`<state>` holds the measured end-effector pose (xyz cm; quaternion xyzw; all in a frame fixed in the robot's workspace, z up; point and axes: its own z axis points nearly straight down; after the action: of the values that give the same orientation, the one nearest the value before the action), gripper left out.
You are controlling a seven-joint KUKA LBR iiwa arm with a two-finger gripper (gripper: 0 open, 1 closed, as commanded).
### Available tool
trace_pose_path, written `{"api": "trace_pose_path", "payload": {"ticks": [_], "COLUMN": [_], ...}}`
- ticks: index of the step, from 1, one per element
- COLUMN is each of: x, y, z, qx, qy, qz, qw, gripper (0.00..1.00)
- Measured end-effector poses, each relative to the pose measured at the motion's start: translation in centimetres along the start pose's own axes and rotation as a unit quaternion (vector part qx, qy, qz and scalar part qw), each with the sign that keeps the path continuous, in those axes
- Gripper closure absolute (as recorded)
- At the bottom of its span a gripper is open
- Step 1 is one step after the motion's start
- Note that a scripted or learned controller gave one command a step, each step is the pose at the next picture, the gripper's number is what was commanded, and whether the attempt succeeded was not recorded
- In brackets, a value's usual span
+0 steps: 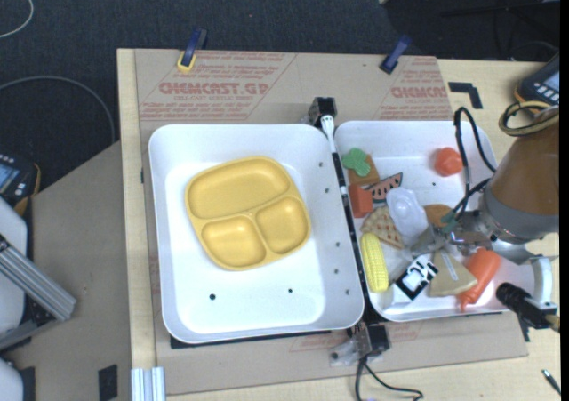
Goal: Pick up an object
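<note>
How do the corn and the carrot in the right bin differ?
The corn is yellow; the carrot is orange. The corn lies against the bin's left wall, running along it; the carrot lies slanted near the right edge, beside the arm. The corn is blunt-ended; the carrot tapers. Both are long toy foods in the right bin.

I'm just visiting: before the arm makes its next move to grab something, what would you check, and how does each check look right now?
1. Arm over the right bin holding the toys: ok.
2. Gripper down among the pile: ok, near the waffle.
3. Fingers open or shut: cannot tell.
4. Something already held: cannot tell.
5. Targets free to grasp: not ok, items overlap; the corn cob and orange ball lie clearer.
6. Left bin with yellow tray undisturbed: ok.
</note>
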<state>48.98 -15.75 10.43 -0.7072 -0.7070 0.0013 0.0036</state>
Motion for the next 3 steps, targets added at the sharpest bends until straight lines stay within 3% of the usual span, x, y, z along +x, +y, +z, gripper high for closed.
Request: {"api": "trace_pose_path", "payload": {"ticks": [1,2,3], "x": [0.1,0.0,0.5], "y": [0.0,0.0,-0.8], "z": [2.1,0.9,-4.3], "qx": [-0.002,-0.004,-0.006], "qy": [-0.001,-0.002,-0.003], "qz": [0.000,0.001,-0.001], "qw": [1.0000,1.0000,1.0000], "gripper": [0.00,1.00,1.00]}}
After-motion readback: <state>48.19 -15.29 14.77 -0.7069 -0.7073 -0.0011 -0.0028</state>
